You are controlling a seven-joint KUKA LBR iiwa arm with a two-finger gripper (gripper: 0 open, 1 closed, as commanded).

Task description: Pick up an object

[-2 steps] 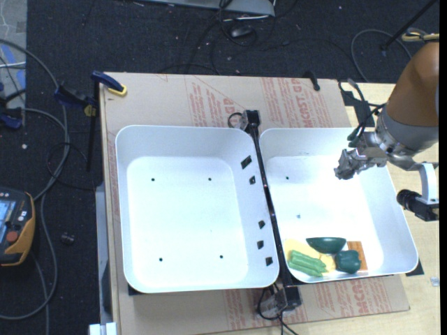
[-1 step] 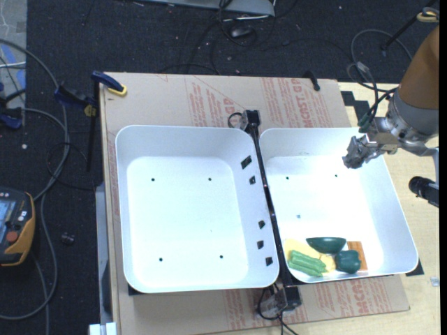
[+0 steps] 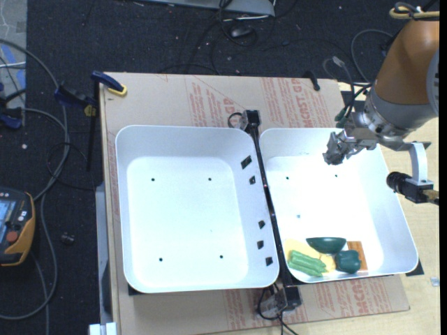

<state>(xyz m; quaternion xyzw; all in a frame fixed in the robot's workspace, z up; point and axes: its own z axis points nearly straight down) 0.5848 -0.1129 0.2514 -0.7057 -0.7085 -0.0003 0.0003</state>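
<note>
Over the far edge of the right bin hangs the gripper, well apart from everything it could pick up; whether its jaws are open or closed I cannot tell at this size. The objects sit bunched in that bin's near edge: a dark green bowl, a ridged light green piece just beside it, a teal lump, with a yellow flat piece and an orange one beneath or behind them. The left bin lies alongside on the worktop. By my reading, the approach has barely begun. Next the arm must travel toward the near edge, settle above one piece, and descend without catching the bin wall.
</note>
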